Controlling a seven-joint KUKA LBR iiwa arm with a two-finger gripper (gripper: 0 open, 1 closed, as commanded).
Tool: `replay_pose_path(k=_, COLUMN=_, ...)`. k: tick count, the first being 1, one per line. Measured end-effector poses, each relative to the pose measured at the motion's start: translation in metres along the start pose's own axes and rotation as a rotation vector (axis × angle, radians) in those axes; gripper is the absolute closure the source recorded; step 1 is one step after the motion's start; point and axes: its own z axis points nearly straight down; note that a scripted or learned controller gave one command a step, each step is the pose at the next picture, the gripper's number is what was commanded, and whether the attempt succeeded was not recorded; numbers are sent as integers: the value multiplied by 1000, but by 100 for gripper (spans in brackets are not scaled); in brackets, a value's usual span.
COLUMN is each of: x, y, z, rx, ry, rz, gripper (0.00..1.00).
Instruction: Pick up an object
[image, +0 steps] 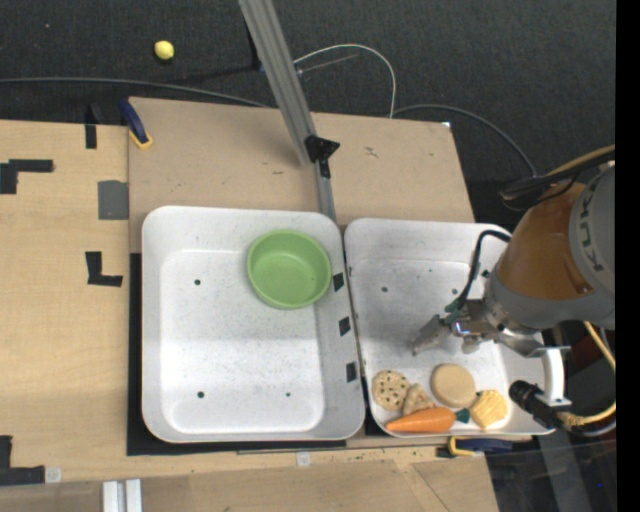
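Camera view gives us the two white bins side by side on the tabletop (230, 150), and the arm (560, 260) reaching in from the right over the right bin (400, 250). Its jaws (445, 332) hang low above that bin's floor, near the middle, pointing left; from this slant we cannot tell how wide they stand, and we see nothing held between them. The likely targets sit clustered along the near edge of the right bin: a speckled cookie (389, 386), a round tan disc (453, 383), a yellow ridged piece (489, 408) and an orange carrot (423, 421) lying flat, all close together and just near of the jaws. A green bowl (289, 268) rests in the far right part of the left bin (180, 300). We judge the step in hand to be the approach, with no grasp made. Next we would need to shift toward the near edge, settle on one item, and descend squarely so its neighbours are not nudged.
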Motion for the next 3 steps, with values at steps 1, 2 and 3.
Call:
replay_pose_path(k=1, x=0, y=0, z=41, rx=-7, ry=-3, rz=0, gripper=0)
replay_pose_path(k=2, x=1, y=0, z=30, rx=-5, ry=-1, rz=0, gripper=100)
replay_pose_path(k=3, x=0, y=-2, z=-12, rx=-9, ry=-2, rz=1, gripper=100)
